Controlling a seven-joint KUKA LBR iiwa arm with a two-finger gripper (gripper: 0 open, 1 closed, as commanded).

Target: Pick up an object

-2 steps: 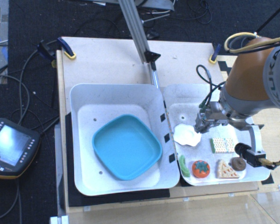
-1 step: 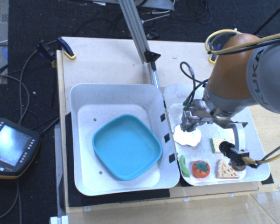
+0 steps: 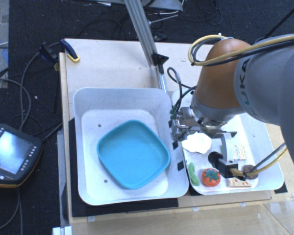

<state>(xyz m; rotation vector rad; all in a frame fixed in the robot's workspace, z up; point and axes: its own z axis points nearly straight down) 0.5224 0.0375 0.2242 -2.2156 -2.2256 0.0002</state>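
Observation:
My gripper (image 3: 178, 129) hangs under the bulky grey wrist, low over the left edge of the right bin (image 3: 273, 176), close to the wall shared with the left bin. Just right of it lies a white crumpled object (image 3: 197, 142). Toward the front of the right bin sit a red tomato-like ball with a green top (image 3: 210, 177), a slim green piece (image 3: 191, 173), a small patterned card (image 3: 239, 152) and a tan patterned item (image 3: 238, 181). The arm hides the back of that bin.
A large blue square dish (image 3: 133, 153) fills much of the left bin (image 3: 83, 131). A metal rail (image 3: 143, 26) slants down across the bench toward the bins. A pendant with a lit screen (image 3: 10, 153) lies on the floor at left.

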